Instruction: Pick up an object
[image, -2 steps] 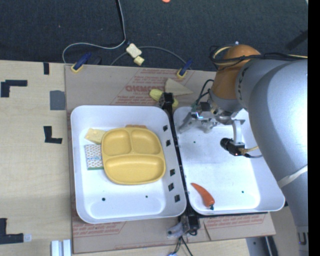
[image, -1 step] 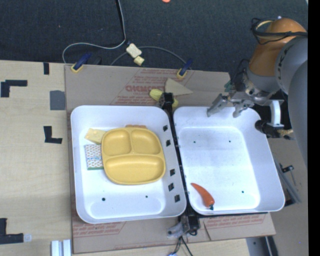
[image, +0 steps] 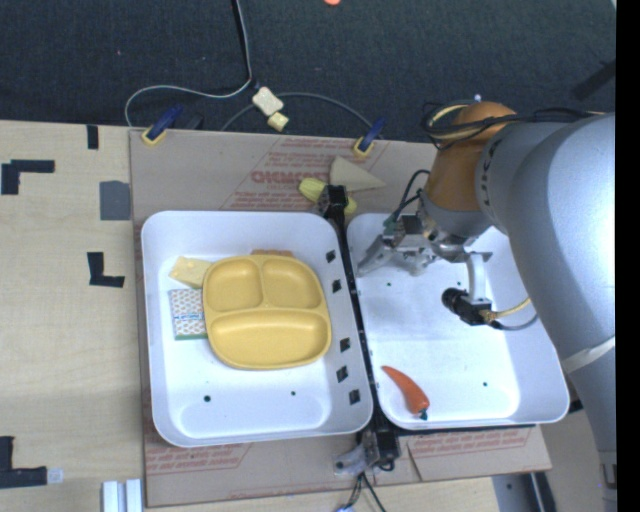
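The gripper (image: 398, 250) sits low at the far end of the right bin (image: 520, 395), its grasp impossible to judge, so the approach appears under way and next calls for reaching the orange pepper (image: 407, 389) near the front edge.

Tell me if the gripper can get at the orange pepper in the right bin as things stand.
Probably yes: the orange pepper lies alone near the right bin's front edge, the gripper hangs over the same bin.
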